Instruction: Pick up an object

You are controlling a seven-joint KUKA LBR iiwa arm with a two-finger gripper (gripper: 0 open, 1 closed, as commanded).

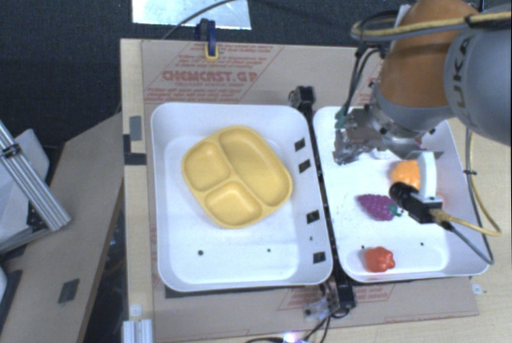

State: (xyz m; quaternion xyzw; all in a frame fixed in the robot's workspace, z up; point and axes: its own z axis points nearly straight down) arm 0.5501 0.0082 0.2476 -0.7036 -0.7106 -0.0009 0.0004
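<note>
My gripper [350, 143] low over the right bin [456, 253] (I cannot tell its grip), purple grapes [376, 205], orange fruit [406, 172], red pepper [379, 258] there, yellow divided plate [236, 175] in left bin [172, 253].

Red "CHEMCAST GP" printed on brown protective sheet [210, 76] beyond the left bin; repeated lettering elsewhere unreadable.
</note>
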